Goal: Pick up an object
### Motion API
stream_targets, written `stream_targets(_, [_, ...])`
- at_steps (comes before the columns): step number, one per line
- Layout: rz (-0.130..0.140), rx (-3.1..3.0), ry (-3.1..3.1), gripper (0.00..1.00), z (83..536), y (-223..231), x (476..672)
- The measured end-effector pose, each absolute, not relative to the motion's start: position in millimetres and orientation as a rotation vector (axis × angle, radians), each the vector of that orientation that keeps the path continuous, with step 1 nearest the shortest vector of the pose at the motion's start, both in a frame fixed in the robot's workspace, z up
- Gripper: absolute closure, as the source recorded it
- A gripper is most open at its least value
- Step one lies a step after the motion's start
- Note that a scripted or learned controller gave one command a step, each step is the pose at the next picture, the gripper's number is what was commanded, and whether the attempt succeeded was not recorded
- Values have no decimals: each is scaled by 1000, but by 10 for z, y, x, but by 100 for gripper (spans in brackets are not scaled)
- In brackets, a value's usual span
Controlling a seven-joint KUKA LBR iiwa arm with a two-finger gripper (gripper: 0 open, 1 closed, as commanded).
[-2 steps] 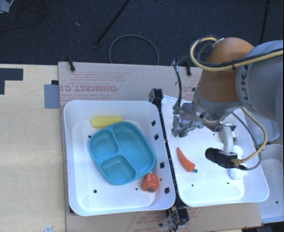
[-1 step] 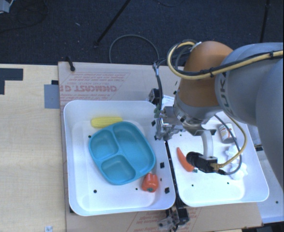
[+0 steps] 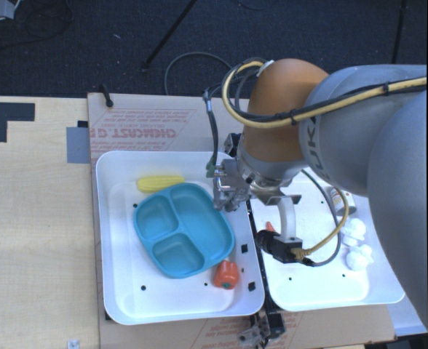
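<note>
Looming over the right bin [image 3: 389, 297], my arm [image 3: 367, 144] with its orange band [image 3: 283, 115] sits closest to the lens and hides much of what lies under it. From my seat I have just this one camera to work with.

My gripper [image 3: 225, 193] hangs at the inner edge of the left bin [image 3: 116, 195], right at the upper right corner of the blue divided plate [image 3: 181, 227]. It seems to touch or nearly touch that rim, though the wrist hardware blocks the view and I cannot tell how wide it stands or whether anything sits in it.

Candidates for the pick sit close by. A yellow corn cob [image 3: 160, 183] lies off to the gripper's left, just beside the plate's top edge. An orange pepper [image 3: 227, 273] rests below the gripper, against the plate's lower right corner. I judge the plate's rim to be the likeliest target, since the tool stands over it; a thin raised lip gives something to pinch, whereas the flat compartments would not.

On the far side, under the arm, two white lumps [image 3: 356, 246] lie well apart from the tool. A black and orange cable [image 3: 294, 251] loops beneath the wrist there, slack enough that I think it won't snag.
</note>
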State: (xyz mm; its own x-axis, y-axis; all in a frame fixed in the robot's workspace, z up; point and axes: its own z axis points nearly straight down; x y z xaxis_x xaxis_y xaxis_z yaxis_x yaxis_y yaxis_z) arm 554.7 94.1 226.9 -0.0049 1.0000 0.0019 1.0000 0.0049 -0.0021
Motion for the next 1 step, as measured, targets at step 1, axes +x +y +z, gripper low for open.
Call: stream_targets(1, [4,-2218,-2222,0,2263,923,5548])
